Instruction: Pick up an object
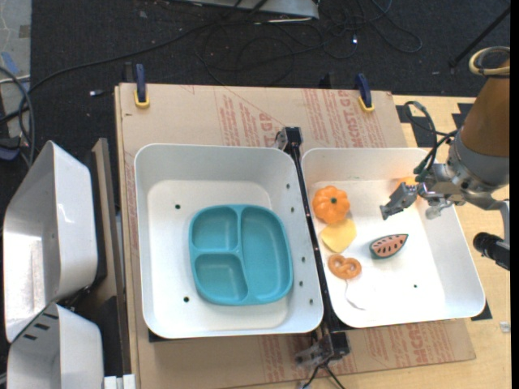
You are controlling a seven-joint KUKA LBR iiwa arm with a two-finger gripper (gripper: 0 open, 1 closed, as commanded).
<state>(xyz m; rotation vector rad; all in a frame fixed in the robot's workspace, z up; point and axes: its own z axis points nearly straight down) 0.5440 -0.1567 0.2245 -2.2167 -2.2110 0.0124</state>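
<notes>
Watermelon slice [389, 245], red-fleshed with green rind, lies flat in right bin [454, 286].

Lab: clamped cardboard bench [243, 108], floor cables [243, 39].

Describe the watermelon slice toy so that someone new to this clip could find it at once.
Start at the right-hand white bin, the one the arm reaches over. Its toys cluster by the left wall: an orange pumpkin, a yellow piece and a pretzel. The watermelon slice lies apart to their right, the only wedge with a green rind and red face.
</notes>
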